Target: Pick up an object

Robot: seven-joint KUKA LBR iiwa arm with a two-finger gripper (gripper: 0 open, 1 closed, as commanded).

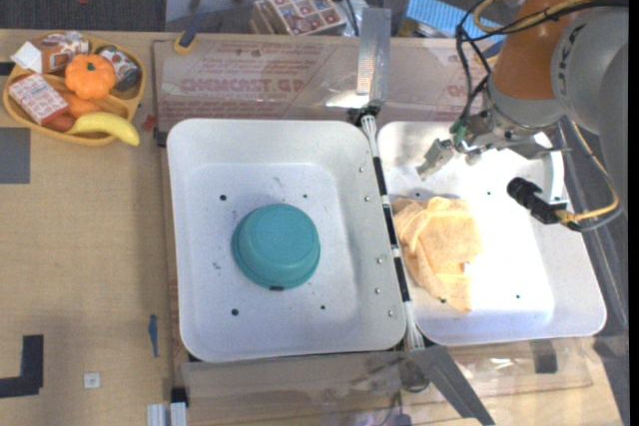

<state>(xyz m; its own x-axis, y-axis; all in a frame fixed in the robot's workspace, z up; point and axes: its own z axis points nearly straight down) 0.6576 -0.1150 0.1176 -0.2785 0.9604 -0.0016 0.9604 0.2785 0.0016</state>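
Objects number two: one teal bowl [277, 245], one yellow cloth [439, 249]; claw [439, 155] hangs released above.

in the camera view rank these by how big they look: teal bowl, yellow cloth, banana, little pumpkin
1. teal bowl and yellow cloth: alike in spread, too close to rank
2. banana
3. little pumpkin
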